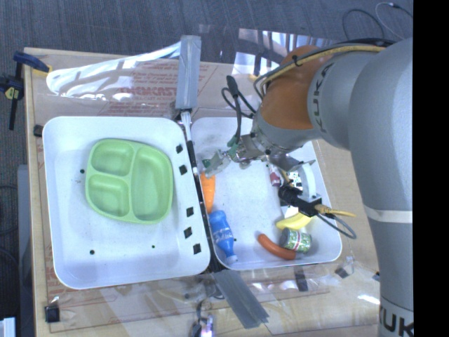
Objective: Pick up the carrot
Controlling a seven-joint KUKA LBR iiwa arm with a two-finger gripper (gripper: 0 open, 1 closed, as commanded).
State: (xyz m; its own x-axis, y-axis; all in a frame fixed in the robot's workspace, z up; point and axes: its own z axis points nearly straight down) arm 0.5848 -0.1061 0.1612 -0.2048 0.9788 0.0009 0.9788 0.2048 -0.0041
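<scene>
The carrot (208,192) is a small orange piece lying against the left wall of the right bin (245,195), its length running toward the front. My gripper (226,156) hangs low over the back left part of that bin, just behind and slightly right of the carrot. I see nothing orange in the gripper. The wrist and its orange band (291,104) hide the bin's back right corner.
A blue bottle (222,235) lies just in front of the carrot. A red sausage (275,247), a green can (297,241) and a yellow banana (297,221) sit at the front right. A green divided plate (130,180) lies in the left bin (63,216).
</scene>
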